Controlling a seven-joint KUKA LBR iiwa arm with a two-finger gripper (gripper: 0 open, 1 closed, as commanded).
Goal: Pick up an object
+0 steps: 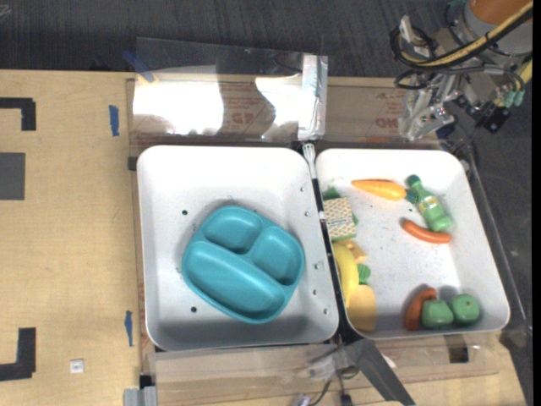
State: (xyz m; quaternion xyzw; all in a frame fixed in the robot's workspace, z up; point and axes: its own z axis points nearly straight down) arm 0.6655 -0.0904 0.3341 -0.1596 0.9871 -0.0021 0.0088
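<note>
My gripper (pixel 428 118) hangs above the bench just beyond the right bin's (pixel 473 252) far edge, open, with nothing between its fingers. Inside that bin lie an orange carrot (pixel 378 189), a green bottle (pixel 428 206), a red-orange sausage (pixel 425 233), a checkered cracker (pixel 338 217), a yellow banana (pixel 345 260) and a yellow piece (pixel 363 308). At its near right corner sit two green pieces (pixel 451 311) beside an orange-red piece (pixel 412 307). All of these lie apart from the gripper.
The left bin (pixel 161 227) holds a teal divided plate (pixel 243 262). A sheet of clear plastic (pixel 228 100) stands behind the left bin. Cables (pixel 439 49) loop around the wrist at the upper right. Wooden bench lies to the left.
</note>
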